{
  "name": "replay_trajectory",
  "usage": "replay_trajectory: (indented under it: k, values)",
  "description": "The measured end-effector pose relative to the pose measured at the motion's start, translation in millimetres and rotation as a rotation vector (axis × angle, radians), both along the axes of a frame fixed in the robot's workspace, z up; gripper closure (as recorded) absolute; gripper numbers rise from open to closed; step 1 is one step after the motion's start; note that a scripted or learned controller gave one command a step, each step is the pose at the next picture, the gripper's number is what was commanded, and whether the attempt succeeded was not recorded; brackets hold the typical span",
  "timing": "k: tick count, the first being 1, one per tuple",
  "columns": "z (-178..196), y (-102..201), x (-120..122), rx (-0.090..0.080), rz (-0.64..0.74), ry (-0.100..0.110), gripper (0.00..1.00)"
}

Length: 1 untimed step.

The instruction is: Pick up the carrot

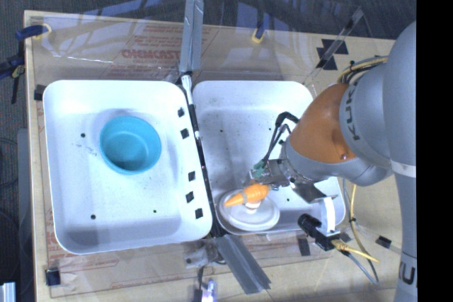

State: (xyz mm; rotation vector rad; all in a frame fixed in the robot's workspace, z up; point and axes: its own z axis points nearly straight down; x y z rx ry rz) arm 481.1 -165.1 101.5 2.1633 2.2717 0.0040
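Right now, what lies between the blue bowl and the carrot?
In the camera view, the raised white walls where the two bins meet lie between the blue bowl and the carrot, with bare bin floor on both sides.

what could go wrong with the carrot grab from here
1. The carrot lies on a white plate near the right bin's front edge; the claw sits at its right end, so an end-on pinch may slip off.
2. Pressing down could tip or drag the plate with the carrot.
3. The bin's front wall leaves little room for the wrist.
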Motion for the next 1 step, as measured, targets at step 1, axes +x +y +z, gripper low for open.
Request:
replay_trajectory:
  k: [1]
  values:
    - [88.9,93.6,-3.6,0.003,-0.318,0.008,1.0]
